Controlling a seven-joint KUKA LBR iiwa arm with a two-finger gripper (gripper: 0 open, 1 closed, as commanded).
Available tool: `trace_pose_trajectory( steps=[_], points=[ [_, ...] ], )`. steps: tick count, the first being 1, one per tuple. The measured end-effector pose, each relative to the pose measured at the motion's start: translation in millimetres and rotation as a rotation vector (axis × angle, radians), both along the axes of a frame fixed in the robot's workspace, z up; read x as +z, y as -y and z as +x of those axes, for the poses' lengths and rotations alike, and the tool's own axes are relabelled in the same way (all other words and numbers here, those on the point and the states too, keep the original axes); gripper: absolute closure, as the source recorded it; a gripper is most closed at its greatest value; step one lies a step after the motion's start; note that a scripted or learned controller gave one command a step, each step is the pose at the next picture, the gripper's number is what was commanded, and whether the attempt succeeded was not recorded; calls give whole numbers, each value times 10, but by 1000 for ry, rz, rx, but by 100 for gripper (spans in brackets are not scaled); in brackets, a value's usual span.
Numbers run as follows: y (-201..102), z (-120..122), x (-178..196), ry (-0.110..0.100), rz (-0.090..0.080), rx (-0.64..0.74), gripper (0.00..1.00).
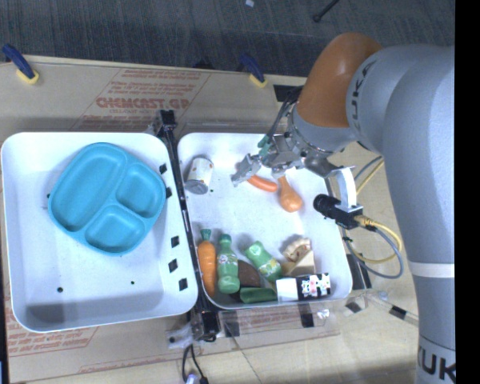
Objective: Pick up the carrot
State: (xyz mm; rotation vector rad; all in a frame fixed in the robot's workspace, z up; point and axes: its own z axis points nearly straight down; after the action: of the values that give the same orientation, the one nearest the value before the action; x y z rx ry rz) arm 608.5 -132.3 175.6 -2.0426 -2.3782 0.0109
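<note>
Left bin (pixel 16 238): a blue divided plate (pixel 108 197) is being held in it — toward the far side.
Right bin (pixel 248 144): the remaining items are being held in it, most crowded at the near edge.
Metal can (pixel 198 174): is being shown lying on its side near the far left corner of the right bin.
Green bottles: one (pixel 227 265) is being shown lying in the near left part of the right bin, another (pixel 263 259) tilted just to its right.
Black-and-white carton (pixel 303 286): is being shown lying along the near wall.
Blue clamps (pixel 22 64): are being seen at the far edge of the cardboard — a second (pixel 252 67) further right.
</note>
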Motion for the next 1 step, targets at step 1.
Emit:
trace_pose_trajectory(
  steps=[1],
  points=[
    [-253,-443,-313,0,3,95,0]
  ],
)
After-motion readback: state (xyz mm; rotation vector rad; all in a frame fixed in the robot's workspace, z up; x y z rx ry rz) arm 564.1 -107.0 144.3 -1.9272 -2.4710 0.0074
